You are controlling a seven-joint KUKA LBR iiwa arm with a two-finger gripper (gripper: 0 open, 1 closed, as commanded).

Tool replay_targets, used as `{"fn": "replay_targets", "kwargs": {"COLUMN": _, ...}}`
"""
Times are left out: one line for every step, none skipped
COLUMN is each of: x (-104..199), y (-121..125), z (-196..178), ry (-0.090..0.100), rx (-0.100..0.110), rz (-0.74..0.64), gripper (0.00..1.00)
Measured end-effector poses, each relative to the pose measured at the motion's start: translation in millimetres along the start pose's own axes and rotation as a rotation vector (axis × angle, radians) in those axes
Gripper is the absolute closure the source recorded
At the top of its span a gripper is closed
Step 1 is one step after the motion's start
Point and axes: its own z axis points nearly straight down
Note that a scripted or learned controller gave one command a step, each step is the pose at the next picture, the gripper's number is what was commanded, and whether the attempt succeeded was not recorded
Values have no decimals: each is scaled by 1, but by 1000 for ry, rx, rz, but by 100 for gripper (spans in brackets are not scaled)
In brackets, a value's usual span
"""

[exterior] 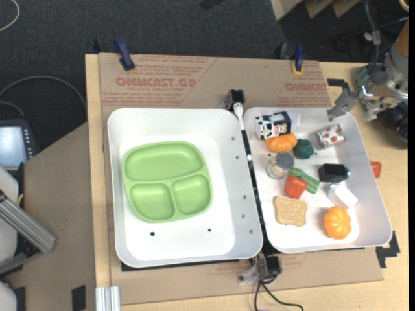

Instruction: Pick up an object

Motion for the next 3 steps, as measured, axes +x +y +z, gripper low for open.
{"fn": "replay_targets", "kwargs": {"x": 53, "y": -52, "z": -61, "ry": 1, "rx": -3, "rz": -4, "gripper": 0}}
{"fn": "replay_targets", "kwargs": {"x": 27, "y": -103, "z": 104, "ry": 4, "rx": 18, "rz": 5, "gripper": 0}}
{"fn": "replay_targets", "kwargs": {"x": 99, "y": -62, "z": 163, "ry": -2, "rx": -3, "rz": -5, "gripper": 0}}
